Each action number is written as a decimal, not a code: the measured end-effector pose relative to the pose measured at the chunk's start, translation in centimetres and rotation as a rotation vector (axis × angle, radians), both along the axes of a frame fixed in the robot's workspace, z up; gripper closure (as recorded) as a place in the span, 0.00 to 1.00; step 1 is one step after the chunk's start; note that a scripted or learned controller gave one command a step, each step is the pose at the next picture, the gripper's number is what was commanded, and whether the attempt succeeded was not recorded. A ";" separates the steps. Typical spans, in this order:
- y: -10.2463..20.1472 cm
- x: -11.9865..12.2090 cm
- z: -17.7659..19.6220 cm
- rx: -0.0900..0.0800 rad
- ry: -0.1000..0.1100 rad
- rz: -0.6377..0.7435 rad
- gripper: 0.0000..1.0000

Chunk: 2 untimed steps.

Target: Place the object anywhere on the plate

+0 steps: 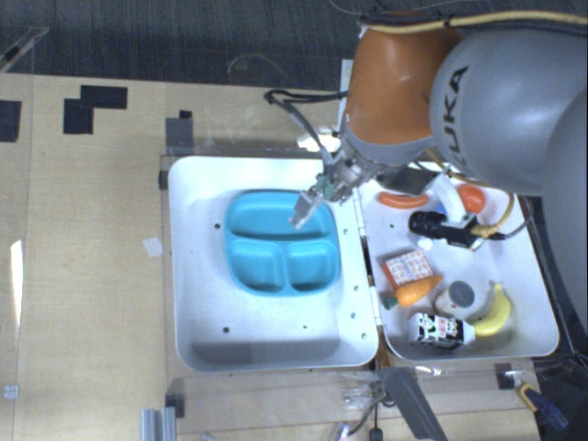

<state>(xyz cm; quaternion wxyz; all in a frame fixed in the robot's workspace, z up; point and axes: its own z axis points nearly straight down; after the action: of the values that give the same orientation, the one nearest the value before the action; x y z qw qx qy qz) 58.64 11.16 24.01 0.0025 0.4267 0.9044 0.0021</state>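
A white left bin holds a blue plate with three sections: one wide at the far side and two small at the near side. The gripper points down and to the left over the right end of the wide section, close to the plate's surface. Whether it is spread or pinching something cannot be told, and which object is meant cannot be told either. The grey arm reaches in from the upper right.

All the loose things that can be made out lie in the right bin, apart from the gripper and across the wall between the bins. A red sausage lies nearest the gripper. Nearer the front lie a patterned box, a carrot and a black-and-white can. A banana lies farthest right.
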 end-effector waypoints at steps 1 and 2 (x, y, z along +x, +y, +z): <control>5.3 -2.7 -13.1 0.010 -0.024 -0.165 0.00; 5.3 -2.8 -13.1 0.010 -0.022 -0.165 0.00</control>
<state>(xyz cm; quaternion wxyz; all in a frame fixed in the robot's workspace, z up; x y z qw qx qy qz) 55.88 16.45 10.87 0.0105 0.4997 0.8661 0.0109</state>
